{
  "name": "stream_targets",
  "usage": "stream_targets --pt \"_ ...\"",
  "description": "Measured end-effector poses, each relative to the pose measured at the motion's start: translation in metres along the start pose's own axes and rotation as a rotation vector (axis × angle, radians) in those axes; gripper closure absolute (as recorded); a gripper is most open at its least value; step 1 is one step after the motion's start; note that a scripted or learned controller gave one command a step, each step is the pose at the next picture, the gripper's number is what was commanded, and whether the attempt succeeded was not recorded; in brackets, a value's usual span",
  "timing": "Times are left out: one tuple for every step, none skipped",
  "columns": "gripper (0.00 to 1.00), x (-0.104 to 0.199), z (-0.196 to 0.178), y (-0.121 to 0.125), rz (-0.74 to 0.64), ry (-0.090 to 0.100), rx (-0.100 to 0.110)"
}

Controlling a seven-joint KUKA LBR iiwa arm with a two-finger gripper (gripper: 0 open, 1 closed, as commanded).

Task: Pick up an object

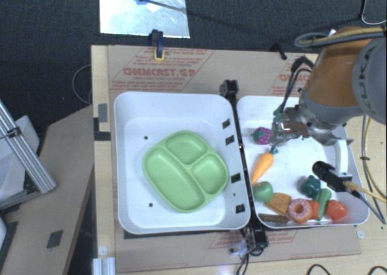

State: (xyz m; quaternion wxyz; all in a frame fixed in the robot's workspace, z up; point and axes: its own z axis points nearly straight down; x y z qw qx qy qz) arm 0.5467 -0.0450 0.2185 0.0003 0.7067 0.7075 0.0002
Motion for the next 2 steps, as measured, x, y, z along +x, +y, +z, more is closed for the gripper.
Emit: stream_targets --pt "1.0 -0.0025 -0.0063 -0.0013 0.0 0.0 -0.001" --pt "1.0 -0.0008 -0.0081 -0.0113 0.001 0.001 0.0"
